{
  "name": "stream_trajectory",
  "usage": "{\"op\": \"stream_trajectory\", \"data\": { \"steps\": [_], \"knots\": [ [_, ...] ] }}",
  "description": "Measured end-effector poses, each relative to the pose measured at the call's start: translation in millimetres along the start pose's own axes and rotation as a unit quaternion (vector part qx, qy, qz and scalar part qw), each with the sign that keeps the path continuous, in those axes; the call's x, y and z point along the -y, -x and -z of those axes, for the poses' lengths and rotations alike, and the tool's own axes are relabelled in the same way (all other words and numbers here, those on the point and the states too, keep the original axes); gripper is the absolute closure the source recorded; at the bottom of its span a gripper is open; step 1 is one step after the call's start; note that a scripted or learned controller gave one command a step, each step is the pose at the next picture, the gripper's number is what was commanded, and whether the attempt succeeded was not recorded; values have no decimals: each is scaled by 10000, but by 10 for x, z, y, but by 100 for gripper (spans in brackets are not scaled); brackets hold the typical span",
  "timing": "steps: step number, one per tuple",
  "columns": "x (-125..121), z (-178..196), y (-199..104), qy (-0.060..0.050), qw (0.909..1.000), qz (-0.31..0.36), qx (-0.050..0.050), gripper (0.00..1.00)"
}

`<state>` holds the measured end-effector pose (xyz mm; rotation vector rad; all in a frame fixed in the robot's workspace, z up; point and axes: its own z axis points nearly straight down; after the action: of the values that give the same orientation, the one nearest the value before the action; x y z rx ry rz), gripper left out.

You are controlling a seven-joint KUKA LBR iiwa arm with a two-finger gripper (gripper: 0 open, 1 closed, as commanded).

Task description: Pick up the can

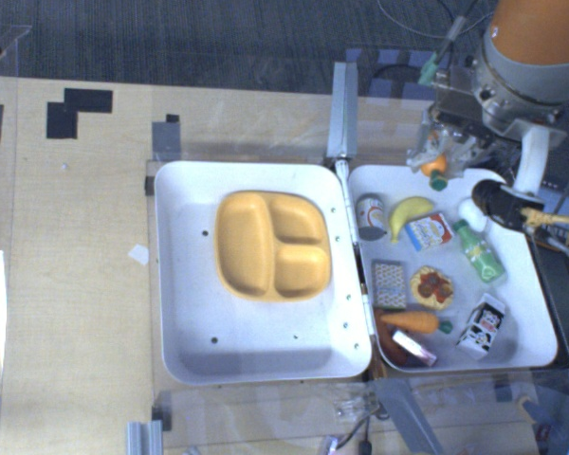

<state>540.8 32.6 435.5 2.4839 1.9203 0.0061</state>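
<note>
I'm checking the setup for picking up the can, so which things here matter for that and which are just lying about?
For the job: can, at the right bin's left edge; gripper.

Lying about: banana, green bottle, carrot, small carton, yellow tray in the left bin.

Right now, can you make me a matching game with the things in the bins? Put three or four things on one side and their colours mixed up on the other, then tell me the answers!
Things:
1. banana
2. bottle
3. carrot
4. can

Colours:
A. green with a white cap
B. silvery grey
C. yellow
D. orange

Right pairs: 1-C, 2-A, 3-D, 4-B.
</note>
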Motion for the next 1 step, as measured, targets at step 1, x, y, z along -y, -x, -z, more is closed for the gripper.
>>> {"op": "stream_trajectory", "data": {
  "steps": [1],
  "knots": [
    [-649,-5,-870,-4,9999,168,-2,100]
  ]
}}
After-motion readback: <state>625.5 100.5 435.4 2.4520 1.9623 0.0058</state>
